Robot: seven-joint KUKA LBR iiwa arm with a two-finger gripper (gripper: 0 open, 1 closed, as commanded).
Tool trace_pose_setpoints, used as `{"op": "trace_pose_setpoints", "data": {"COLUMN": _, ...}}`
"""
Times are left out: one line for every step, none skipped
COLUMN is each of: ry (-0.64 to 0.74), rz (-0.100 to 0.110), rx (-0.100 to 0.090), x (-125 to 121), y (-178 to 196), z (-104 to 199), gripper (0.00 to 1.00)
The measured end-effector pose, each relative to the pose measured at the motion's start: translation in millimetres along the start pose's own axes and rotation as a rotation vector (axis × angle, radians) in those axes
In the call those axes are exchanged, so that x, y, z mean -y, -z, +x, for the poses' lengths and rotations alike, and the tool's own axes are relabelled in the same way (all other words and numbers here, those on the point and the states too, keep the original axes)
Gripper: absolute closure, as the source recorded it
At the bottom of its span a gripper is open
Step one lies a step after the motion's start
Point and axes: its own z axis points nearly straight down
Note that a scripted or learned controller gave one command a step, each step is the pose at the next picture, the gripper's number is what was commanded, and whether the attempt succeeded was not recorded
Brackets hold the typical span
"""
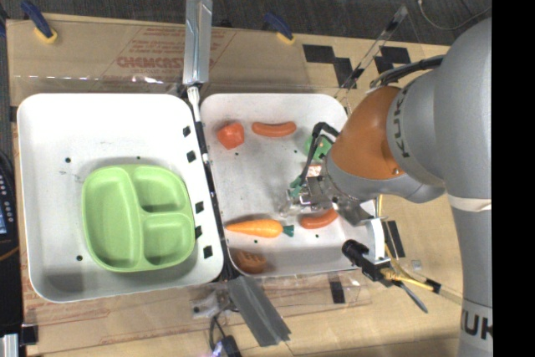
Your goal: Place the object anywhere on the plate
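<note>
Evidently hovering low in the right bin [251,109], gripper [303,195] beside the sausage [318,219]; finger state unclear. Should centre over it, pinch squarely, then carry to the green plate [138,217].

Plastic, card and my painted metal.

Both white bins [50,180] looked smooth, faintly glossy plastic, and the green plate [138,217] a matt plastic. The carrot [253,227] and sausage [273,128] had a toy-like plastic sheen. My arm [435,138] wore satin grey paint with a glossy orange band [368,142]. The bench [100,46] beneath seemed plain brown cardboard, perhaps.
</note>
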Motion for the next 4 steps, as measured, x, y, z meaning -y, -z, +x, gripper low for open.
{"op": "trace_pose_setpoints", "data": {"ry": 0.044, "rz": 0.000, "rx": -0.001, "x": -12, "y": 99, "z": 100, "gripper": 1.00}}
{"op": "trace_pose_setpoints", "data": {"ry": 0.023, "rz": 0.006, "rx": -0.001, "x": 11, "y": 22, "z": 17, "gripper": 1.00}}
{"op": "trace_pose_setpoints", "data": {"ry": 0.069, "rz": 0.002, "rx": -0.001, "x": -56, "y": 5, "z": -38, "gripper": 1.00}}
{"op": "trace_pose_setpoints", "data": {"ry": 0.008, "rz": 0.002, "rx": -0.002, "x": -120, "y": -2, "z": 55, "gripper": 1.00}}
